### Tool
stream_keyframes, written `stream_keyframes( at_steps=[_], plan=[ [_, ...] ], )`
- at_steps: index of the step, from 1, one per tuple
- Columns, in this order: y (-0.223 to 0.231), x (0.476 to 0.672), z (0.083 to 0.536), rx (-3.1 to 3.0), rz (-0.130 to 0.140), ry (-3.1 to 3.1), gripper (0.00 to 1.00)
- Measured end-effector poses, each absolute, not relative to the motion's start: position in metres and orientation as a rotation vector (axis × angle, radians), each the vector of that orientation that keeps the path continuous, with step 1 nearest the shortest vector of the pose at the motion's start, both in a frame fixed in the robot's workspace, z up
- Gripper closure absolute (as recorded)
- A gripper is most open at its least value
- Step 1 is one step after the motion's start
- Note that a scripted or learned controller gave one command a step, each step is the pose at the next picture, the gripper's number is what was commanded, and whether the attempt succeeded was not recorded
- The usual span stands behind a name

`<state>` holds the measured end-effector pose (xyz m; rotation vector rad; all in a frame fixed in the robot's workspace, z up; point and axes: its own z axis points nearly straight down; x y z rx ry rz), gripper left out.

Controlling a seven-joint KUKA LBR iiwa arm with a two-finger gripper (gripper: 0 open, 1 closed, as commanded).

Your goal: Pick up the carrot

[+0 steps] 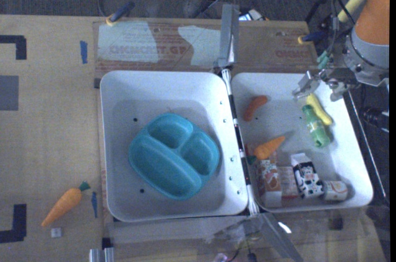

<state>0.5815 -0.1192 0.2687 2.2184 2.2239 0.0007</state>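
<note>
A small orange carrot (270, 147) with a green top lies in the middle of the right bin (356, 158), pointing up and to the right. A second, larger carrot (62, 205) lies on the bench outside the bins, at the lower left. My gripper (320, 85) hangs over the upper right part of the right bin, above and to the right of the bin's carrot. It is open with nothing between its fingers (302, 85).
In the right bin lie a reddish sausage (255, 107), a yellow banana (319, 109), a green bottle (315, 129) and three small cartons (306, 176) along the front. A blue divided plate (175, 155) lies in the left bin (124, 93).
</note>
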Motion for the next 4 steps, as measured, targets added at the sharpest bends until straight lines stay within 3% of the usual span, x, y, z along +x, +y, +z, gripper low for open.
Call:
stream_keyframes(
  at_steps=[1,2,3,4],
  plan=[
    [-0.096,0.583,0.111,1.789,0.001,2.583,0.00],
    [-0.097,0.583,0.111,1.789,0.001,2.582,0.00],
    [-0.097,0.584,0.121,1.789,0.005,2.579,1.00],
    [-0.016,0.552,0.220,1.982,0.002,2.435,1.00]
  ],
)
